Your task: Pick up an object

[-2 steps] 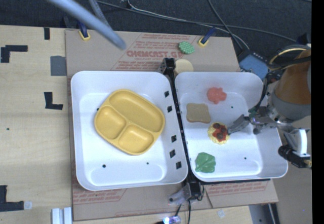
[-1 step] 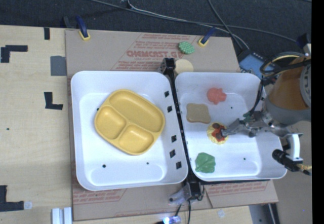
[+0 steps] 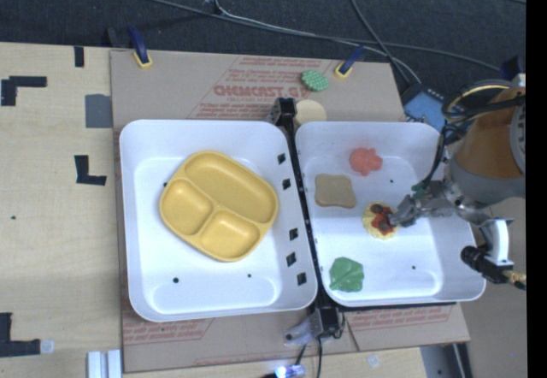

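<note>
I have the gripper (image 3: 400, 215) low in the right bin (image 3: 427, 138), touching the small yellow-and-red toy (image 3: 380, 221); whether its jaws are apart or together I cannot tell. To do this well, I would centre the toy squarely before lifting straight up, clear of the tan piece (image 3: 334, 191), the pink piece (image 3: 366, 160) and the green piece (image 3: 346, 273). The left bin (image 3: 137, 197) holds a yellow divided tray (image 3: 219, 205). Both bins rest on cardboard (image 3: 239, 85) over a wooden bench (image 3: 51, 197), with cables behind.
</note>
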Robot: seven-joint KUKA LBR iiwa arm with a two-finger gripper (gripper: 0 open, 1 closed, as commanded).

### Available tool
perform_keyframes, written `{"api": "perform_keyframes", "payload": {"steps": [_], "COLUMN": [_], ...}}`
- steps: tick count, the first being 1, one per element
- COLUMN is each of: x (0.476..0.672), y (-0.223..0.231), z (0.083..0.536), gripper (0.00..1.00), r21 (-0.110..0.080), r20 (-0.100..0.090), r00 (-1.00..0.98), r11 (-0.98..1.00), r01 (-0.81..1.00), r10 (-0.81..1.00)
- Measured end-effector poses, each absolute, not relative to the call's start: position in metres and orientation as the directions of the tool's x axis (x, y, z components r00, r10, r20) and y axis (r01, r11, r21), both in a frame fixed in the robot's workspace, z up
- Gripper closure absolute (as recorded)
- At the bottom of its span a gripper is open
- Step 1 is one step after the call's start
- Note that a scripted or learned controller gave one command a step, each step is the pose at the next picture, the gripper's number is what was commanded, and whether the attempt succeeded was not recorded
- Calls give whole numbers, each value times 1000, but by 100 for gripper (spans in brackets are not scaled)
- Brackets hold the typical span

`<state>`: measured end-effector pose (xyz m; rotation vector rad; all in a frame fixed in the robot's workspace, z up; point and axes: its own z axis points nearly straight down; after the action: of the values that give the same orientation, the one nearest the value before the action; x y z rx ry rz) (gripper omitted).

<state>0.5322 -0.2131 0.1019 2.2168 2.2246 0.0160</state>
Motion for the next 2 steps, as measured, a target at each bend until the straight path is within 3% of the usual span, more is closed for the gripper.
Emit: {"api": "perform_keyframes", "payload": {"steps": [2], "x": [534], "y": [-208], "z": [197], "gripper": [100], "r21": [3], "r20": [-1], "r00": [-2], "r11": [2], "r01": [1000], "r10": [1000]}}
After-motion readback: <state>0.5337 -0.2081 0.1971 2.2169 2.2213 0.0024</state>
